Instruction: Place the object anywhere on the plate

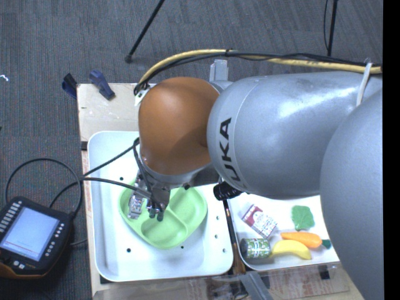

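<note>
Presently my pincer (152, 212) hangs low over the left part of the pale green, divided plastic plate (187, 220), which lies in the shallow white bin (100, 167) on the table (103, 108). My own orange and grey wrist covers the pincer from above, so I cannot tell whether it is spread, pressed together or pinching anything. The bare parts of the plate that I can see carry nothing. The loose things all lie well to the right of the plate, in the second white bin (281, 262): a small red and white carton (258, 220), a short green can (255, 248), a yellow toy banana (292, 249), an orange toy carrot (301, 237) and a flat green leafy piece (303, 216). I cannot tell which of them is the object. My judgement is that the placing is not shown as done: either the object sits hidden under my wrist, with only the letting go left, or it waits right of the plate and both fetching and placing remain.
</note>
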